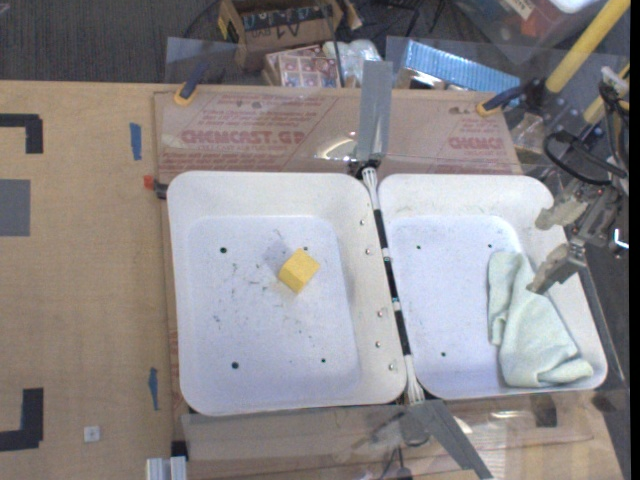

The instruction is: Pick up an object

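Observation:
A small yellow block (298,270) lies near the middle of the left bin (200,368). A pale green cloth (530,328) is crumpled along the right side of the right bin (450,368). My gripper (553,243) hangs at the right bin's right rim, just above the cloth's upper end. Its two fingers are spread apart with nothing between them, so it is open. The lower fingertip (549,274) is close to the cloth's top edge.
A metal divider strip (385,258) joins the two bins. Cables and arm hardware (590,168) crowd the right edge. Boxes and clutter (300,38) sit behind a clear panel at the back. Bare wooden bench (80,268) stretches to the left.

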Robot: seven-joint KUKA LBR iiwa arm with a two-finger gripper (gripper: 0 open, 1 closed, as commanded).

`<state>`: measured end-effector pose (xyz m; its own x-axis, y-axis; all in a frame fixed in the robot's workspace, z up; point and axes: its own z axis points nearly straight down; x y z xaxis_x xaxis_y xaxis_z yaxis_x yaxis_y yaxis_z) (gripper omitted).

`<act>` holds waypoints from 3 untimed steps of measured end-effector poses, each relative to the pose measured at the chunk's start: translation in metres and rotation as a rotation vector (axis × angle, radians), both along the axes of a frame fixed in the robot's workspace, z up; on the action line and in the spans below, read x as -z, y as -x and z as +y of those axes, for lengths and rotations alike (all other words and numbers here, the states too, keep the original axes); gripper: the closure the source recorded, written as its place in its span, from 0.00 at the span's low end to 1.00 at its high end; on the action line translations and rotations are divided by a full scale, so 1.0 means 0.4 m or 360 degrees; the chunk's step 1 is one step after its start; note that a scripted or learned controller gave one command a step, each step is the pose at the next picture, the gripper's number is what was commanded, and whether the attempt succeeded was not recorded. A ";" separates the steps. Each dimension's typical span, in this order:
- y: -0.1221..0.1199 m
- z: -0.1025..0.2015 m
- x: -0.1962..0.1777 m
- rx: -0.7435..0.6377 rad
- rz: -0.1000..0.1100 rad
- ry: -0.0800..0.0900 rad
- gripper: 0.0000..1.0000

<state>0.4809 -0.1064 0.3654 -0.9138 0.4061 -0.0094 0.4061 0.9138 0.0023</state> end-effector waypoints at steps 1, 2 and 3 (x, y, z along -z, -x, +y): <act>0.000 0.178 -0.162 -0.0321 0.0000 0.0001 0.00; 0.000 0.319 -0.179 -0.1088 -0.0003 0.0006 0.00; -0.024 0.416 -0.036 -0.1640 0.0006 0.0007 0.00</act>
<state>0.4904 0.0602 0.3800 -0.8184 -0.5746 -0.0054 -0.5746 0.8184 -0.0014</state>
